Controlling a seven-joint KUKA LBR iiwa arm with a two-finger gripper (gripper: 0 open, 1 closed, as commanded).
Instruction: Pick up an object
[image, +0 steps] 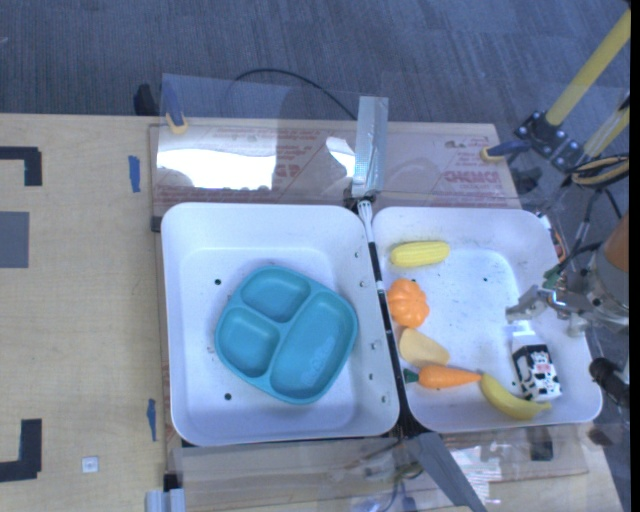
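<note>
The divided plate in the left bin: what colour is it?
Teal blue; the camera view shows the divided plate plainly.

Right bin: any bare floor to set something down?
Yes: the middle of the right bin, bordered by corn above, orange pepper at its left and the end effector at its right. The bottom edge is crowded: carrot, banana, cow toy.

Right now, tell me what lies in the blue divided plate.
Nothing shows inside the blue divided plate: all three compartments are bare, and it sits alone in the left bin. Whatever is beneath the plate is covered.
</note>
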